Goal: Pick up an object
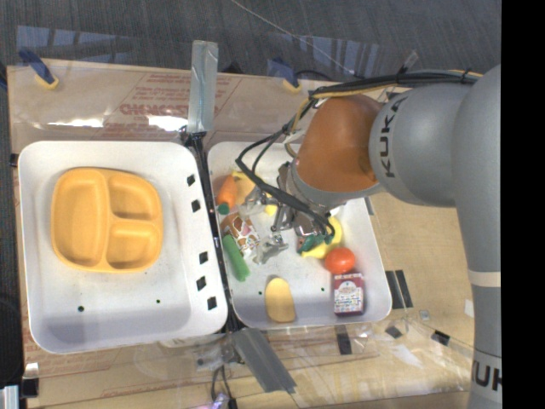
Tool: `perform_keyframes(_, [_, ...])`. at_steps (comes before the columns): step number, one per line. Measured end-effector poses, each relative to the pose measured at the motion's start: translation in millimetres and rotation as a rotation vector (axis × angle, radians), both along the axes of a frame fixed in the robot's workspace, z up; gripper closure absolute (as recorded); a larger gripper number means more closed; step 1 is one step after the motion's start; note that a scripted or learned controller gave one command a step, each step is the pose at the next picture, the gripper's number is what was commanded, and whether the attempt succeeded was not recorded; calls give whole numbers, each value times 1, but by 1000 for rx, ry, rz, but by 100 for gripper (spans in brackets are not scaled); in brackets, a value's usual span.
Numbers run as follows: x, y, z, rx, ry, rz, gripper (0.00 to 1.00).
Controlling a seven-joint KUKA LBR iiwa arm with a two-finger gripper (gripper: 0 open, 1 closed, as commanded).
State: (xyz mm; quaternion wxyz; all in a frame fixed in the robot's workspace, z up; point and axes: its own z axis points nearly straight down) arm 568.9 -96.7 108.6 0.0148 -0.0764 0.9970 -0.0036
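A round red tomato (341, 260) lies just right of my metal pincer (274, 247) in the right white bin (375, 254); I cannot tell its grip state.

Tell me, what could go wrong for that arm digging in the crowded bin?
The gripper is down among tightly packed items, so it may close on nothing or catch two at once. The tomato and the yellow piece lie close by and could get knocked or pushed against the bin wall.
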Motion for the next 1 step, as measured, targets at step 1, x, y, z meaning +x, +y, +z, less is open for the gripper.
perform_keyframes(1, [39,-9,0,1,0,47,0])
